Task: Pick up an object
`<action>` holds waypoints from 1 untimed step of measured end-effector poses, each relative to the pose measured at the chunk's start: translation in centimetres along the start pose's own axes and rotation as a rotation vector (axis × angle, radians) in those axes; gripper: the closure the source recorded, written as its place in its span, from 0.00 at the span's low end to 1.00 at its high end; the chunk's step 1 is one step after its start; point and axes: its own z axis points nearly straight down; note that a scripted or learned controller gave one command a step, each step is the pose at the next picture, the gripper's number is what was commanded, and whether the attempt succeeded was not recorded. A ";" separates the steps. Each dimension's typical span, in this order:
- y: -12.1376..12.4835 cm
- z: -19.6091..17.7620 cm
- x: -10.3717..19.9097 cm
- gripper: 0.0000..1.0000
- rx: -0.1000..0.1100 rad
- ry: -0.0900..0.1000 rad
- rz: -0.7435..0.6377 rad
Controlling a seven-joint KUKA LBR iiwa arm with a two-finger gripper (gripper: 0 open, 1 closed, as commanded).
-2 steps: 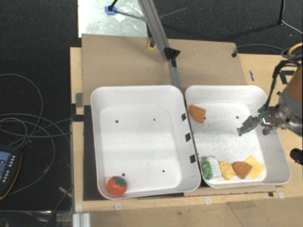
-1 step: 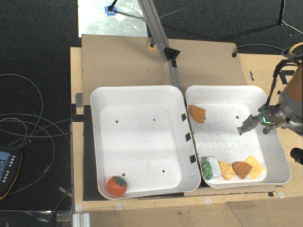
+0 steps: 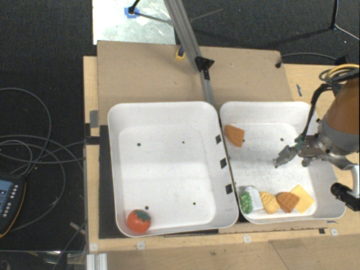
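White right bin (image 3: 264, 114) has the gripper (image 3: 289, 156) hovering over bare floor, jaw state unclear, nothing visibly held, so the pick remains undone.

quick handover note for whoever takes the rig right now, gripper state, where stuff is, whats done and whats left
Gripper: above the right bin, nothing visible between its fingers; open or shut unclear.
Right bin: orange wedge near the upper left; green piece, yellow-brown piece, brown piece and yellow block along the near edge.
Left bin: tomato in the near-left corner.
Done: nothing lifted.
Left: grasp and lift one object.
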 end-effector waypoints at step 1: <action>0.0 4.2 -0.2 0.00 -0.001 0.000 0.000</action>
